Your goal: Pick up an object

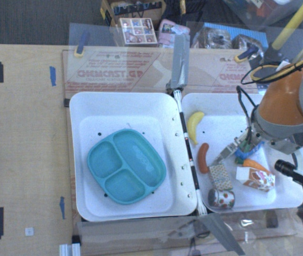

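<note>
One tool [236, 149], on the grey arm [282, 103] with the orange band, reaching in from the right and hanging low inside the right bin [295, 196]. Fingers are small and dark against clutter, so I cannot tell if they are apart or together, and nothing is clearly between them. A blue piece [244, 155] sits right at the tool's tip, possibly part of the tool or a separate item, hard to say.

Just beside the tool, toward the right: an orange carrot-like piece [257, 165], lying flat. Touching or nearly touching below it, a small white carton [256, 178] with red print, on its side. Left of the tool: a red sausage shape [202, 157], lying lengthwise near the bin's left wall. Above that, a yellow banana [194, 125], curved, near the top-left corner of the right bin. Below the tool: a patterned pouch [221, 176], tilted, and under it a round can [222, 199] with a printed label, close to the bin's front edge.

Left bin [82, 108] sits edge to edge with the right bin. It holds a teal divided plate [126, 166] with three compartments, turned at an angle.

Both bins rest on the surface [23, 143], light wood, with blue tape marks. Cardboard box [133, 7] and loose clutter lie beyond the far edge.
</note>
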Controlling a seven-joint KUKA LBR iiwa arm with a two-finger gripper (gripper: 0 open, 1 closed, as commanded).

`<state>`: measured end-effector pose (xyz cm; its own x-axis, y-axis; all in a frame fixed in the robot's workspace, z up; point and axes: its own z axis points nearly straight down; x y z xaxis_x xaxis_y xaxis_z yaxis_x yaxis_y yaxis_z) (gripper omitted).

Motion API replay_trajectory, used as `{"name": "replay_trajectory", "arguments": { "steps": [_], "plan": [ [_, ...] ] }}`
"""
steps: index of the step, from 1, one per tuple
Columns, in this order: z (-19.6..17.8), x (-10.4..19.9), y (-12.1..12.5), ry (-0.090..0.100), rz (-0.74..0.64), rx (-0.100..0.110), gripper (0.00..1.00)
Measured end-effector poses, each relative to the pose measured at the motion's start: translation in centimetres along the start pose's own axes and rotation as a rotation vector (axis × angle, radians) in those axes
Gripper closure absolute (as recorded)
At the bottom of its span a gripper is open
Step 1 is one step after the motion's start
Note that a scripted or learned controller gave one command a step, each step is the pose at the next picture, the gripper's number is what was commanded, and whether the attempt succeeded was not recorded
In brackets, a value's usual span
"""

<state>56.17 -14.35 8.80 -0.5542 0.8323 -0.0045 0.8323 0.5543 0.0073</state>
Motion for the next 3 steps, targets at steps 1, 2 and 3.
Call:
{"name": "replay_trajectory", "arguments": {
  "steps": [1, 2, 3],
  "plan": [
    [0.1, -5.1, 4.8, 0.0, 0.004, 0.003, 0.0],
    [0.0, -1.8, 2.0, -0.001, -0.154, 0.001, 0.0],
    [0.2, -7.0, 7.2, 0.005, -0.09, 0.009, 0.0]
  ]
}}
